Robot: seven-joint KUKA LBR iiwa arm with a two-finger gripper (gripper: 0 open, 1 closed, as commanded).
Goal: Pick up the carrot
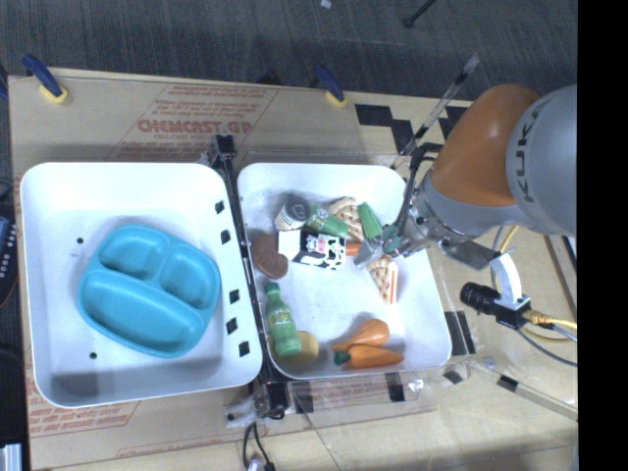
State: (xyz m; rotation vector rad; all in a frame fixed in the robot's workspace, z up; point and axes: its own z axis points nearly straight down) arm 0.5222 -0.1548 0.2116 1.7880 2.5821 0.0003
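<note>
The carrot point(374, 357) lies near the front edge of the right bin point(432, 307); it is orange with a green top pointing left. A second orange piece point(367, 334) rests against it just behind. My gripper point(379, 252) hangs over the middle right of that bin, some way behind the carrot and apart from it. It sits just above a striped tan-and-orange piece point(387, 282). Nothing shows in its grasp.
The right bin also holds a green bottle point(283, 324), a yellowish lump point(308, 344), a brown disc point(268, 256), a small can point(292, 212), a black-and-white box point(319, 248) and green pieces point(370, 222). A blue divided plate point(149, 289) lies in the left bin point(59, 194).
</note>
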